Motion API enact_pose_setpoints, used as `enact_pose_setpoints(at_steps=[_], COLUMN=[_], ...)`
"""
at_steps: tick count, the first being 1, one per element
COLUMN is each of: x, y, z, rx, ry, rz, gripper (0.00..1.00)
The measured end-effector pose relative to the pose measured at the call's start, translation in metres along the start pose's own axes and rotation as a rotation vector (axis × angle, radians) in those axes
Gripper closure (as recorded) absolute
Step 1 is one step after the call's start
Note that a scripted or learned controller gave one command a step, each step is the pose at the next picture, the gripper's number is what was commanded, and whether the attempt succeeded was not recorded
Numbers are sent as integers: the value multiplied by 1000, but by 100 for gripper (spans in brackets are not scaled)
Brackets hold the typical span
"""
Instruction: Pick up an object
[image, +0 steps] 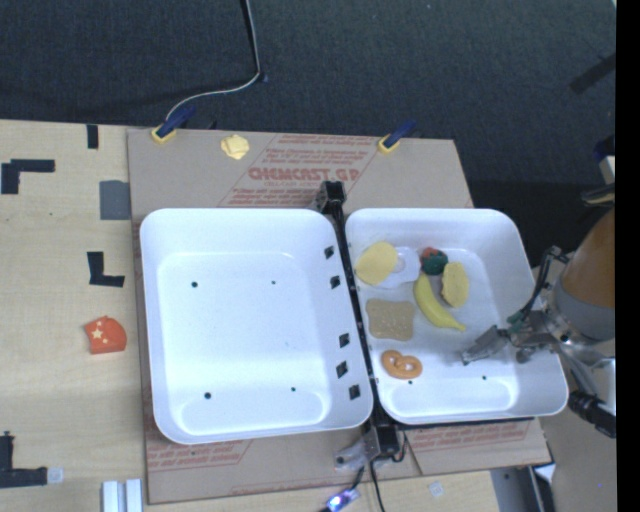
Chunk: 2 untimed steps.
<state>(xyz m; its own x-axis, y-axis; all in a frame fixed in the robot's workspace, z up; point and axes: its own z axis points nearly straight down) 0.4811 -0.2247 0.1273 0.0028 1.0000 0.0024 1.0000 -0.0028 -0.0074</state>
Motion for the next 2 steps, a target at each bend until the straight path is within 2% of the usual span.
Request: enact_pose_setpoints(at_steps=[1, 2], x=[83, 86], y=[14, 0], z=[-137, 7], rx=[-11, 2], ry=[-3, 1], rz=[-9, -2], gripper=[0, 0])
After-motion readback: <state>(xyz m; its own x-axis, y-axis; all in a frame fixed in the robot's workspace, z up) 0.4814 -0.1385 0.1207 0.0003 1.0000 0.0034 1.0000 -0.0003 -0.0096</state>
